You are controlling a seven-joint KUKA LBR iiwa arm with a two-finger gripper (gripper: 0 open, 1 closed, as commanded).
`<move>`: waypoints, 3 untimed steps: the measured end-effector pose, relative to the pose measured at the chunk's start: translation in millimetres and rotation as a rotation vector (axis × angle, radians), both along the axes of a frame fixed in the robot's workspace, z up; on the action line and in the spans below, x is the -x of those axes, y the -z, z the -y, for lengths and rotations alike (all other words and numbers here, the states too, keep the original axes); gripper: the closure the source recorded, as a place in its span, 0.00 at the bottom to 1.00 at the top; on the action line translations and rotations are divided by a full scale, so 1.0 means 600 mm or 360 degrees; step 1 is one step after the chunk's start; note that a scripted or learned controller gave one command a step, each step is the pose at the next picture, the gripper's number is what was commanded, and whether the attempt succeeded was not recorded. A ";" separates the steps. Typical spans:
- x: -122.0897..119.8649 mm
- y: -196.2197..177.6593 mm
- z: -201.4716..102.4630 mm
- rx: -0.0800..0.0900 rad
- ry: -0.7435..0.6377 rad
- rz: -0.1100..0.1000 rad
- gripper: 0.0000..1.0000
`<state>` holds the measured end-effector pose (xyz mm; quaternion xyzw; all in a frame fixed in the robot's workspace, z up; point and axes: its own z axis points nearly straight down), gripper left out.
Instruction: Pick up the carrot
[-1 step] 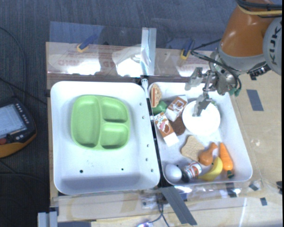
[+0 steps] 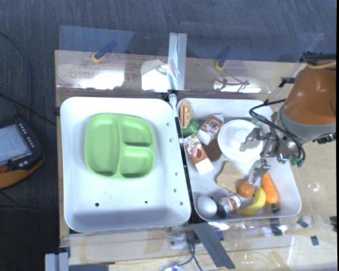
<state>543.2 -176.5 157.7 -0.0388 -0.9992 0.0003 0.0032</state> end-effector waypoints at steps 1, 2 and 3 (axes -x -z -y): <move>0.068 0.106 0.069 0.0003 0.0070 0.0024 0.00; 0.065 0.088 0.069 0.0010 0.0069 0.0032 1.00; 0.004 -0.199 0.076 0.0002 -0.0479 0.0022 1.00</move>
